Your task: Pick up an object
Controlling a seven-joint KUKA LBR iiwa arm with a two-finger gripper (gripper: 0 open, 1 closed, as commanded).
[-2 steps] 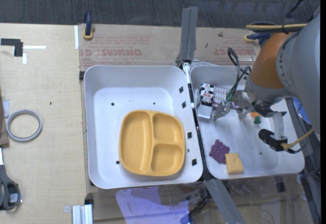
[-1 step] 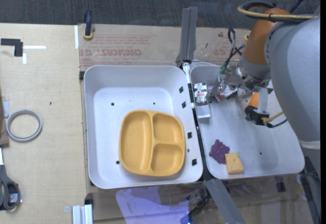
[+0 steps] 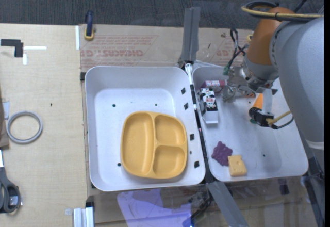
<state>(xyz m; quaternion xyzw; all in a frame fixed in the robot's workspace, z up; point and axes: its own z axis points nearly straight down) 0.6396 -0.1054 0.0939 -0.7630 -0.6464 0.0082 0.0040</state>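
The gripper [image 3: 233,88] is low in the far part of the right bin [image 3: 289,166], under the grey arm [image 3: 304,66] with its orange band; whether it is apart or together I cannot tell, because the wrist and cables cover it.

Far to the left of the gripper, on the pale wooden bench [image 3: 46,81], lies a flat grey ring [image 3: 23,127]. Nearer, but well apart from it, the left bin [image 3: 103,97] is smooth white plastic with rounded corners. In it rests a yellow plate [image 3: 153,144], a rounded square with three compartments and a matte surface.

Just to the left of the gripper, near the bin wall, stands a small boxy white object with dark and red marks [image 3: 209,102]. It is close to the gripper, but I cannot tell if they touch. Toward the near edge, well apart from the gripper, lie a bumpy purple cluster like grapes [image 3: 221,152] and, touching it, a yellow porous block [image 3: 237,165].
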